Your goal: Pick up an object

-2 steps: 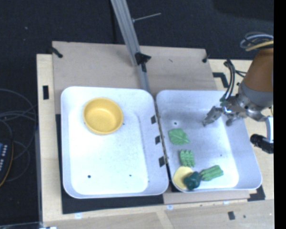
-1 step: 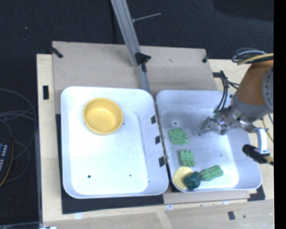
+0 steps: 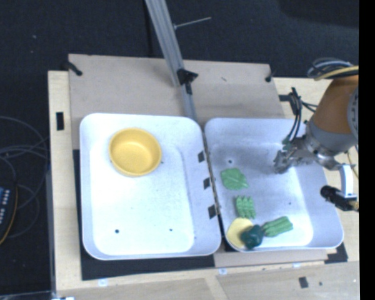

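Single arm reaching in from the right, wrist bent downward

The arm [image 3: 337,114] enters at the right edge, its orange band uppermost and the grey wrist section below it, angled down and to the left. Dark cables loop along the upper side of the wrist. The gripper [image 3: 284,159] sits at the low left end of the arm, small and grey, pointing downward; its tip is too blurred to resolve further

A smooth, glossy plastic look is shown by the yellow bowl [image 3: 135,151]; the white bins [image 3: 144,242] appear matt and speckled.
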Available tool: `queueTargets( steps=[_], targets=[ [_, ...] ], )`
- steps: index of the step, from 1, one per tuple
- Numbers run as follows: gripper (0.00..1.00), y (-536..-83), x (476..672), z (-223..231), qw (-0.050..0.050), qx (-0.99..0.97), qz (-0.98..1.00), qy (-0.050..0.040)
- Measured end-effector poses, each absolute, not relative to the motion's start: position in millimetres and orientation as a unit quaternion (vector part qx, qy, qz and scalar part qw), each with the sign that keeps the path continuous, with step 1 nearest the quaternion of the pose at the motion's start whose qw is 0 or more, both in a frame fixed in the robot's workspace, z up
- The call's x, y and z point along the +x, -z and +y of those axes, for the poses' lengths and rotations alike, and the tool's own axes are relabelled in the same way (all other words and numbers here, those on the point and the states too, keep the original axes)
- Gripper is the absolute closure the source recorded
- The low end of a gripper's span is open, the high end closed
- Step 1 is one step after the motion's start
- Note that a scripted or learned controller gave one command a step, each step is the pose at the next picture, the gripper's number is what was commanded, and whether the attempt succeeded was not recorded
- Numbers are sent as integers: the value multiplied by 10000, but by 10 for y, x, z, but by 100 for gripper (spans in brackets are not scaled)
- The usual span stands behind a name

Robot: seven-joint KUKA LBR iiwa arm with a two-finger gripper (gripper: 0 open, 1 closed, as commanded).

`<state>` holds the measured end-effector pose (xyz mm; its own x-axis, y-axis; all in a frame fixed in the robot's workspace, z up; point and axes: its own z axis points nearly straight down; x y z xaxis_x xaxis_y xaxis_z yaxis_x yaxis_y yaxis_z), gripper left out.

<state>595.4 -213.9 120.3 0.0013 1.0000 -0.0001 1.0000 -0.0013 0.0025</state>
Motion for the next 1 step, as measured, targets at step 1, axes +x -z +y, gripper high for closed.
queueTargets(
  steps=[1],
  targets=[
    [100, -1833, 6000, -2131, 27, 7070, 7072, -19]
  ],
)
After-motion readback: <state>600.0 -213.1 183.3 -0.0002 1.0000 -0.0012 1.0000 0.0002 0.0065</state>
